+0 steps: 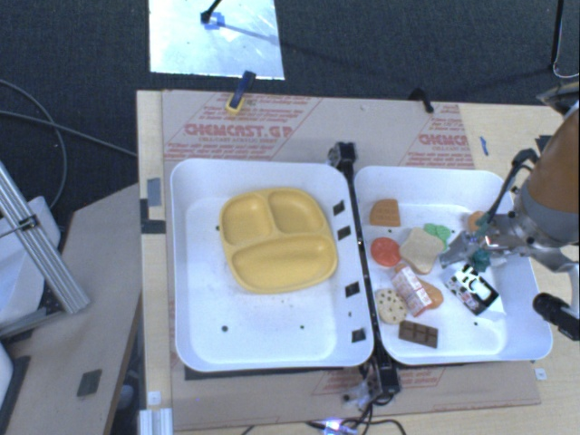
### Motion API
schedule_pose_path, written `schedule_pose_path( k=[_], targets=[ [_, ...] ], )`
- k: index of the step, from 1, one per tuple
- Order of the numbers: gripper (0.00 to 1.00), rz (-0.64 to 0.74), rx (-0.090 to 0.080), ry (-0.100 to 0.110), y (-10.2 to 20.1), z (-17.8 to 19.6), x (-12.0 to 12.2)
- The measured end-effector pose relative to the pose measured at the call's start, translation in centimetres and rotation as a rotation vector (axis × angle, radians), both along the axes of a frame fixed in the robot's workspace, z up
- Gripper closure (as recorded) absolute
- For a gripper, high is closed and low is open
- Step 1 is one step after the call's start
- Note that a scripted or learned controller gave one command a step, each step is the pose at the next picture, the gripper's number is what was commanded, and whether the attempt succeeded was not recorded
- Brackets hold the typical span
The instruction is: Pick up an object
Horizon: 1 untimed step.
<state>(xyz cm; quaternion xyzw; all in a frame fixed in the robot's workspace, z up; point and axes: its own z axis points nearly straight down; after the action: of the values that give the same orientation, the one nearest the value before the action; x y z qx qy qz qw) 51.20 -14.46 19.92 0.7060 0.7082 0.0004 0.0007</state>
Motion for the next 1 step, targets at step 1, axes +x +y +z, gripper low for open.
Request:
schedule_pose_path(
  k=[1],
  targets=[
    [0.00, 0.004, 0.000, -0.004, 3.18, 5.38, -2.51]
  ],
)
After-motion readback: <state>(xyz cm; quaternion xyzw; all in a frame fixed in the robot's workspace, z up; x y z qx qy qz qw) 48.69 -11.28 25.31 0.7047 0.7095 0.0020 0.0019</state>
